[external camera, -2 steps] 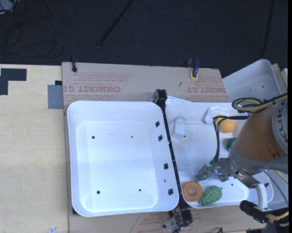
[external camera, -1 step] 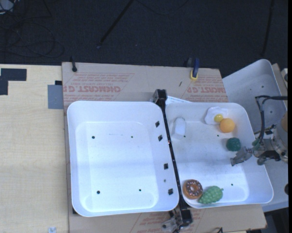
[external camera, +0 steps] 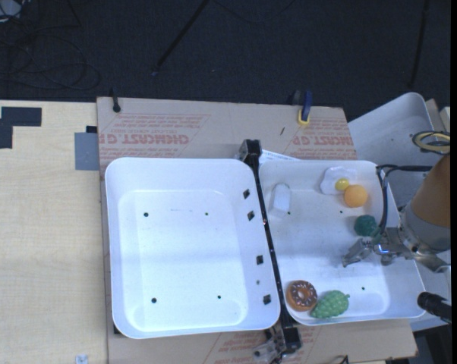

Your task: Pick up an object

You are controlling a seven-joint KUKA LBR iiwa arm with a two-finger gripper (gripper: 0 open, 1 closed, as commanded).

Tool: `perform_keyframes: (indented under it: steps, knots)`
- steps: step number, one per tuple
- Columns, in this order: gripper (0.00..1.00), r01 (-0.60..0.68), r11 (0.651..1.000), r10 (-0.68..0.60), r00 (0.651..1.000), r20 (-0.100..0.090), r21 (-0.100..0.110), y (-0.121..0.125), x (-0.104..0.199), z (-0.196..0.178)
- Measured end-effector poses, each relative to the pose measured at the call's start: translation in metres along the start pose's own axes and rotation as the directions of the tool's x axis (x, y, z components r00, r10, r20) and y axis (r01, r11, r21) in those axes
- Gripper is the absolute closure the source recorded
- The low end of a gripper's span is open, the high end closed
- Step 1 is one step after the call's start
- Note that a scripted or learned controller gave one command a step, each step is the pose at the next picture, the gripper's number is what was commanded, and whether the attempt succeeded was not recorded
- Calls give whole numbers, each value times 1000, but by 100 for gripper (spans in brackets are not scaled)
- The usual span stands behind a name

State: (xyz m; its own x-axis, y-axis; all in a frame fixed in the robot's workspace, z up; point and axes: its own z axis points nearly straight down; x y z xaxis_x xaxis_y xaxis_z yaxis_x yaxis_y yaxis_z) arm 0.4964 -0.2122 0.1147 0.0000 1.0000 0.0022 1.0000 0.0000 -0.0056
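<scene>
Lying lengthwise left-right near doughnut [external camera: 301, 295]: green bumpy fruit [external camera: 331, 305]

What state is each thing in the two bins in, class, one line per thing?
Orange ball: loose, far right-bin corner.
Dark green object: loose, beside gripper.
Doughnut: lying flat, near edge.
Light green object: touching doughnut.
Fried egg: flat, beside ball.
Gripper: low in right bin, holding nothing visible.
</scene>
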Motion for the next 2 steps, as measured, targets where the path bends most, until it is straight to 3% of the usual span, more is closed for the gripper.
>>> perform_keyframes:
  steps: [1,2]
  knots:
    - [0,0,1000,0,1000,-1,0,-22,0,22]
    - [100,-6,1000,6,1000,0,-2,-22,-2,11]
